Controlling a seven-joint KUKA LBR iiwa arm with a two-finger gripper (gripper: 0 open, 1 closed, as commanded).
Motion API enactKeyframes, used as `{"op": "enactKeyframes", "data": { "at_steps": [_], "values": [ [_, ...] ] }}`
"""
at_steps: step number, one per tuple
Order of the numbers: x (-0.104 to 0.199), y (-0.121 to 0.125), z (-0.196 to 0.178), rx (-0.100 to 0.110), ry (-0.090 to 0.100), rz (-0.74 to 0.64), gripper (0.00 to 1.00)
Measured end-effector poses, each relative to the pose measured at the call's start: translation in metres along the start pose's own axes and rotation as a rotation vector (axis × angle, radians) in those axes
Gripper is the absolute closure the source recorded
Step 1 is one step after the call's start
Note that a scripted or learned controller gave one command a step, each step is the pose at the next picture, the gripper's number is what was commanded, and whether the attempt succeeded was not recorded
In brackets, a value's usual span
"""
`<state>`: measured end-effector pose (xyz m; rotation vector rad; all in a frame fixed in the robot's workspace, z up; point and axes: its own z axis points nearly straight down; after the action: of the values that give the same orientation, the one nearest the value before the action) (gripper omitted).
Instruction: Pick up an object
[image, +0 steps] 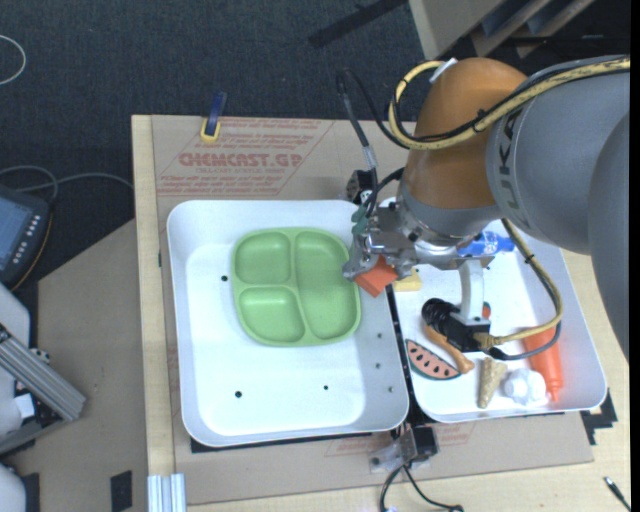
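Plainly the thing in question was the small orange block (372, 282), which sat right under the tip of the pincer (375, 265), at the seam where the left bin (200, 330) met the right bin (572, 330). It lay just beside the right edge of the green divided plate (295, 285). Whether it rested on the rim or hung above it could not be made out.

Judging by its looks, the block would be light and stiff, most likely a plastic or foam toy piece. Nothing about it suggested it was fragile or would crush. Its faces looked flat and matte, so slipping seemed a small risk. Its small size, though, left little margin for an off-centre grip. The best hold would be across two opposite flat sides, near the middle, so that it would not twist out at a corner.

In appearance it was a plain, bright orange, angular chunk, partly shaded by the wrist above it. Only its lower corner and one face showed clearly.

As for the pincer, I could not tell how wide it stood, or whether it was closed on the block or merely poised over it. The arm's bulk hid that part.
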<state>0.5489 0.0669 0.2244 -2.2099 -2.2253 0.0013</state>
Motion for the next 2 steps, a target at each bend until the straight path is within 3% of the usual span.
{"op": "enactKeyframes", "data": {
  "at_steps": [2],
  "values": [
    [-0.0096,-0.0038,-0.0096,-0.004,-0.003,0.007,1.0]
  ]
}}
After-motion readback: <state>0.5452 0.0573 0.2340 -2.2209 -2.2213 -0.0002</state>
